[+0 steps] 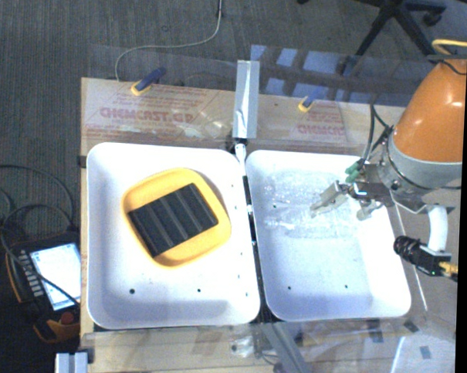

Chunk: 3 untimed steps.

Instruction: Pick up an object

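Looking down at a slant through the camera view, we are seeing two shallow white bins on the tabletop [144, 112]. The yellow object with a black ribbed inset [176, 216] is lying flat in the left bin [105, 292], near that bin's middle, its long axis running diagonally from lower left to upper right. The arm is reaching in from the right, and the jaws [342, 200] are hanging over the upper part of the right bin [345, 295], fingers spread apart with nothing between them. We are judging the grasp as not yet begun. The yellow object is lying well apart from the jaws, across the divider between the bins, to the left and slightly lower in the picture. We are expecting the next move to need a long leftward traverse, then jaws turned across the object's shorter width.
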Available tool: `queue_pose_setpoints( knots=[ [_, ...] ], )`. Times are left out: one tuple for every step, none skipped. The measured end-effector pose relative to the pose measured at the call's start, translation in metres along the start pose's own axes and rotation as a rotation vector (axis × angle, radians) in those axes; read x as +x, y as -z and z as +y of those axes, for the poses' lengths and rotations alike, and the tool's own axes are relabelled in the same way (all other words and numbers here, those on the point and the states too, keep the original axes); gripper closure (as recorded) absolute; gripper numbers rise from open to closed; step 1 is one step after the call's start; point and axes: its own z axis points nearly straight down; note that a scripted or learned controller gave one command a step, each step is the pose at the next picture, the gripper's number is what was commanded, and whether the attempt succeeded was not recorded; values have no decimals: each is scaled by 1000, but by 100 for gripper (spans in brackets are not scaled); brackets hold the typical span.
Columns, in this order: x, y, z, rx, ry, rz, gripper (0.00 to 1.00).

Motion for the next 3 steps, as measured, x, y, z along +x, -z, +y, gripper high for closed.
queue_pose_setpoints(
  knots=[
    [-2,-32,47,-1,76,-1,0],
    [54,-99,-3,2,-247,0,0],
    [63,-98,-18,1,-141,-1,0]
  ],
)
